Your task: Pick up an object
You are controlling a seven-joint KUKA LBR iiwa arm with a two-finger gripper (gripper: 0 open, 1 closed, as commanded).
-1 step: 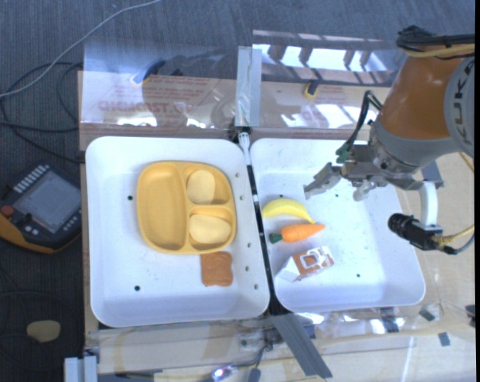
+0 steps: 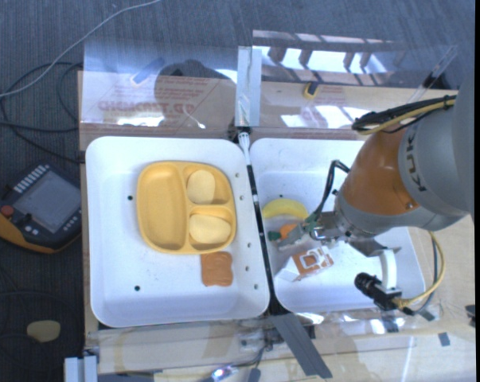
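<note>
The arm's claw [image 2: 313, 231] hangs low in the right bin [image 2: 399, 293], near its left wall; whether it is apart or together cannot be told (the wrist covers it). Just left of it lie a yellow object [image 2: 281, 208] and a small orange-and-green piece [image 2: 284, 231], and just below it an orange-and-white square item [image 2: 312, 261]. In the left bin [image 2: 112, 237] a yellow divided tray [image 2: 161, 209] holds two pale pieces, a brown block [image 2: 216, 269] beside its near edge
</note>
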